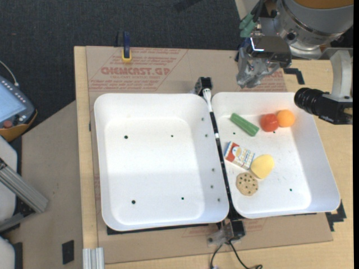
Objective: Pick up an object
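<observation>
I see the grey two-finger gripper (251,78) above the right white bin's (314,198) far rim; finger state unclear. Nothing blocks the green block (244,124), red ball (269,122), orange ball (285,118), small carton (239,155), yellow lemon (262,166), or round cookie (247,184).

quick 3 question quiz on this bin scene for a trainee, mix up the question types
1. True or false: the long green block lies in the left white bin.
2. What touches the round orange ball? A) red ball B) brown speckled cookie C) small white carton
3. Fill in: the gripper hangs above the right bin's ____ edge.

Key: 1 false; 2 A; 3 far
</observation>
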`<action>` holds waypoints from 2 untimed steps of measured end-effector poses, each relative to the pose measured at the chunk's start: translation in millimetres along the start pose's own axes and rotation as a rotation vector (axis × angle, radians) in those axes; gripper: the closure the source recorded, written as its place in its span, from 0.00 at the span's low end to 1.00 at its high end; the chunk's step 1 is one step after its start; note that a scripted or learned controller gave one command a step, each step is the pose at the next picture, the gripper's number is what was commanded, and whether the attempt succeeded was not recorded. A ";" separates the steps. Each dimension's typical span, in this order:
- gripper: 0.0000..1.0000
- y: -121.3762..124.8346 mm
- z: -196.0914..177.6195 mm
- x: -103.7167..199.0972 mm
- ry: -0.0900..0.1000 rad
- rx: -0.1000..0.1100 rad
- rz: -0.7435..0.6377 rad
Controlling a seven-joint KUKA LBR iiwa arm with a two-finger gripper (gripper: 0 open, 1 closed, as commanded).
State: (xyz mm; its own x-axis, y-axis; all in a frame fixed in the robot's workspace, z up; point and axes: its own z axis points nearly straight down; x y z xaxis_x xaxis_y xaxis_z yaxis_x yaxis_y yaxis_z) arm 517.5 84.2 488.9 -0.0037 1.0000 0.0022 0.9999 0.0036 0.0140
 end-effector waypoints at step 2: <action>1.00 -38.2 59.9 26.2 0.001 0.004 0.002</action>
State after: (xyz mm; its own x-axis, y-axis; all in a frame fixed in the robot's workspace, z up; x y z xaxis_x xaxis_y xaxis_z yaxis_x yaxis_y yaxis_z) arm 480.1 110.4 428.6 -0.0019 1.0000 0.0027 0.9999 0.0018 0.0102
